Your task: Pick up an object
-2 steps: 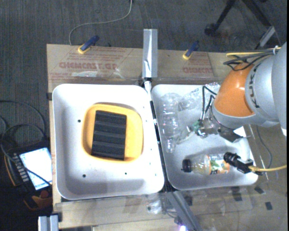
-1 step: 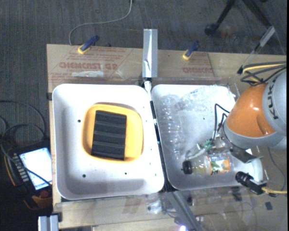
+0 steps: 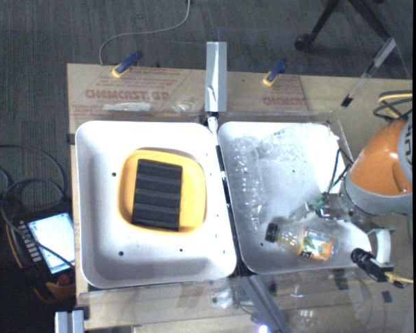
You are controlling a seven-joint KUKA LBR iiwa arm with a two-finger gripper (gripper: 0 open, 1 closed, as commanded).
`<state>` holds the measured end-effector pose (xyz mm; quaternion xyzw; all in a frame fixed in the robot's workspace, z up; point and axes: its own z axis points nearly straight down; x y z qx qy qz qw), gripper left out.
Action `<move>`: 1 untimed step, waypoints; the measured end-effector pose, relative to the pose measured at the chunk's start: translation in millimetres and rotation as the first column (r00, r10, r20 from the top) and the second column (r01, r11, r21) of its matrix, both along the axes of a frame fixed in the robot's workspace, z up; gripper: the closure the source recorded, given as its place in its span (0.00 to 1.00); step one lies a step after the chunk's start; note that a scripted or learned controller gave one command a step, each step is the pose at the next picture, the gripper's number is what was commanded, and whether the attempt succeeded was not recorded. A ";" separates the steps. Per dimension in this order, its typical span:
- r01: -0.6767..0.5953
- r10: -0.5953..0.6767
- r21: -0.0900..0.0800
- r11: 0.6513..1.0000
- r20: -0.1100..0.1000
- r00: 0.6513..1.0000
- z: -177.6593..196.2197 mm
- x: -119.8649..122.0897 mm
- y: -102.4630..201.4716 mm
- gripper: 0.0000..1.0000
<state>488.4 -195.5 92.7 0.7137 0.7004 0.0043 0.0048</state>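
Observation:
A small bottle (image 3: 301, 241) with a black cap and an orange label lies on its side near the front of the right bin (image 3: 277, 255). Just above and to the right of it, my gripper (image 3: 324, 207) reaches in from the right, close over the bottle's labelled end. A clear plastic bottle (image 3: 244, 175) lies along the right bin's left wall. Crumpled clear plastic (image 3: 288, 148) sits at the back of that bin. A yellow block with a black ribbed top (image 3: 161, 191) rests in the middle of the left bin (image 3: 97, 158).
The arm's orange band (image 3: 381, 165) hangs over the right bin's right edge. Cables and a white fitting (image 3: 378, 252) sit by the bin's front right corner. A metal post (image 3: 215, 82) stands behind the seam between the bins.

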 end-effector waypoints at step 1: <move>-0.110 0.110 -0.013 0.994 0.005 0.994 -0.4 1.6 39.2 0.00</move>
